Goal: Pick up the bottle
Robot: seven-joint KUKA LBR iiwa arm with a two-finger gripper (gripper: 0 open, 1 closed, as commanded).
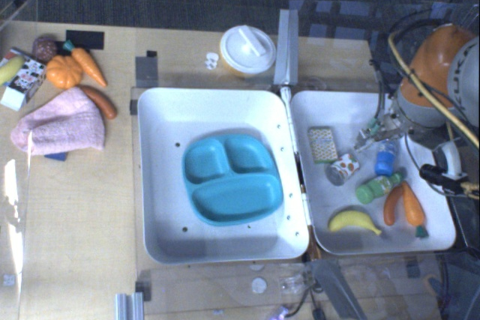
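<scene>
The bottle (377, 188) is green and lies on its side in the right bin (318, 119), between a small blue object (385, 161) and two carrots (405, 206). My gripper (373, 133) hangs over the upper middle of that bin, up and slightly left of the bottle and just above the blue object. There is a clear gap between the gripper and the bottle. The grey arm with its orange band (439, 60) comes in from the right.
The right bin also holds a patterned pad (322, 144), a small can (343, 168) and a banana (355, 222). A blue divided plate (232, 177) lies in the left bin (161, 161). Toy food and a pink cloth (60, 124) rest on the bench at left.
</scene>
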